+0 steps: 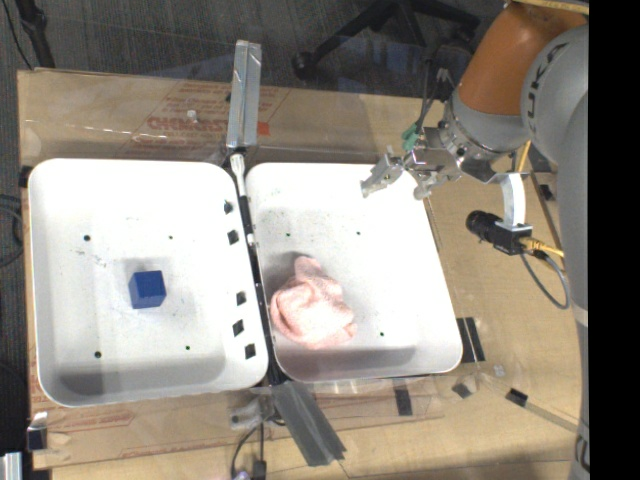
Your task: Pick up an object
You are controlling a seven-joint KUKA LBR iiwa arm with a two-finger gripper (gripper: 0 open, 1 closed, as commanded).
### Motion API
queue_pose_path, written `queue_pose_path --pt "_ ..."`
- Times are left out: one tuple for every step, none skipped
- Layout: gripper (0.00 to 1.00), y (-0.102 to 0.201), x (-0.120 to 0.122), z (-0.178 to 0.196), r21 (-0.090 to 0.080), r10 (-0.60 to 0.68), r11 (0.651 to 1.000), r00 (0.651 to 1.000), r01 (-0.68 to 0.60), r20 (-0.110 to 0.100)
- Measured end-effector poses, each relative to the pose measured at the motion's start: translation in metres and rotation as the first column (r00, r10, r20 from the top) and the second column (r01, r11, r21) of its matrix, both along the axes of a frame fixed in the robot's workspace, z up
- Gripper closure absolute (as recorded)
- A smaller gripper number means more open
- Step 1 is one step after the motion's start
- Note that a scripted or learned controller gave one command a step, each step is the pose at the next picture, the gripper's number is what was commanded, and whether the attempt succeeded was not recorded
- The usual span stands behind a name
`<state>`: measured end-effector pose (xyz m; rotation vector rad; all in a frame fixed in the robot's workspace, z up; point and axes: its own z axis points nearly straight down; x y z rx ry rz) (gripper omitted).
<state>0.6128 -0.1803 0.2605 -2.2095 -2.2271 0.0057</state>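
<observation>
- The arm (530, 78) comes in from the right of the camera view, its orange band at the top right and its grey wrist angled down and to the left.
- The jaws (398, 176) hover over the far right corner of the right bin (425, 218), just inside the rim, above bare white floor.
- Two thin metal fingers (380, 178) splay outward from the wrist; they look parted, with nothing between them.
- A pink crumpled cloth (312, 303) lies in the right bin, toward the near left part, close to the divider between the bins and well apart from the jaws.
- A small blue cube (147, 288) sits in the left bin (60, 198), left of centre and toward the near side, resting flat on the floor of the bin.
- Both bins sit side by side on the tabletop (330, 118), their inner rims touching along a line of black clips.
- A black cable (545, 268) loops beside the arm at the right, over the tabletop.
</observation>
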Motion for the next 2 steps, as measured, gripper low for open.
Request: queue_pose_path --pt "0.00 0.005 0.014 0.011 -0.001 0.074 0.997 0.997 -0.074 0.005" --pt "0.00 0.031 0.043 -0.137 0.000 -0.025 1.000 1.000 0.025 0.000"
